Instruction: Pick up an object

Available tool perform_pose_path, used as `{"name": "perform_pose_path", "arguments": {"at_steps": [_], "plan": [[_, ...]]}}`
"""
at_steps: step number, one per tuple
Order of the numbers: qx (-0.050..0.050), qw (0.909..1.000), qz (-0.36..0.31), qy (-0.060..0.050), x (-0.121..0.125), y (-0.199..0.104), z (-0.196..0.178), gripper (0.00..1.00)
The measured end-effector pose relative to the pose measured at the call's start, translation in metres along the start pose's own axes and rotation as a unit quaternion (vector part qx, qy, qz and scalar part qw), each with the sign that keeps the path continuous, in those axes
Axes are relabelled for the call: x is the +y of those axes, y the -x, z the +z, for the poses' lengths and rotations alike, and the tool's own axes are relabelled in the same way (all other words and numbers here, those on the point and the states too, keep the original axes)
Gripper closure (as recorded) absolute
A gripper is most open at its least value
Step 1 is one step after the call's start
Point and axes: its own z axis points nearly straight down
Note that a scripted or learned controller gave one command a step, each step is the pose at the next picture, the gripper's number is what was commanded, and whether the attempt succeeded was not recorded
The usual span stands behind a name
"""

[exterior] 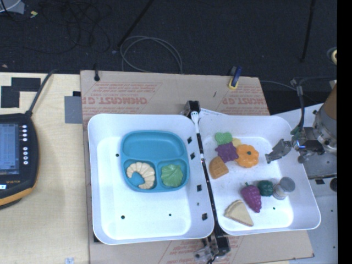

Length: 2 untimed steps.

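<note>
Several toy foods loose in the right bin (pixel 297 216), likely scattered so any one can be taken. Orange pumpkin (pixel 247 155) as landmark: ribbed, rounded, glossy plastic. Touching its left side, a purple lumpy piece (pixel 226 152); beyond that, a green leafy piece (pixel 223 138). Below-left, a tan bread-like chunk (pixel 218 168). Well below, knobbly purple grapes (pixel 252 197), a dark green piece (pixel 265 188), a grey cylinder (pixel 284 186) and a pale flat wedge (pixel 238 212).

Just right of the pumpkin, apart from it, the gripper (pixel 278 150), tilted, nothing seen in it; wide or narrow, cannot tell. Probably poised near the pumpkin as the nearest target.

Far left of the pumpkin, in the left bin (pixel 104 213), a teal divided plate (pixel 151 144) with a croissant (pixel 141 174) and a lettuce piece (pixel 172 175).
</note>
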Motion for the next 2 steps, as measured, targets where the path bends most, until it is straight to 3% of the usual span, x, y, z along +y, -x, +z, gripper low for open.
{"name": "perform_pose_path", "arguments": {"at_steps": [1, 2], "plan": [[0.001, 1.0000, -0.002, 0.004, 0.059, -0.085, 0.164, 0.00], [0.000, 1.0000, -0.001, 0.003, 0.123, -0.081, 0.156, 0.00]]}}
